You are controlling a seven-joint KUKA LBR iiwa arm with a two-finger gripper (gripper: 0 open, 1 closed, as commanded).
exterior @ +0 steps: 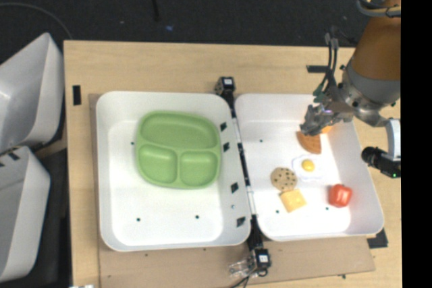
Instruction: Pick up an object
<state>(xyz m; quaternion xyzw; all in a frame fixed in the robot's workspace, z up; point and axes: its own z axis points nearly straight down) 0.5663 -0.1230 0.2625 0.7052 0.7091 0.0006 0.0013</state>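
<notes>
Claw (pixel 315 123) down in the right bin (pixel 270 111) toward 1 o'clock, right over an orange wedge-shaped toy food piece (pixel 310 142); finger spread impossible to tell. Fried egg (pixel 307 165) just below, cookie (pixel 283 177) and cheese cube (pixel 292 200) toward 7 o'clock of it, red pepper (pixel 340 195) at 4 o'clock. Green divided plate (pixel 178 149) in the left bin (pixel 115 212).

text: none legible | labels: none legible | brands: none legible | numbers: none legible | signs: none legible | checked: table (pixel 169 67), left bin (pixel 115 212), right bin (pixel 270 118), green plate (pixel 179 148), arm (pixel 378 57)
</notes>
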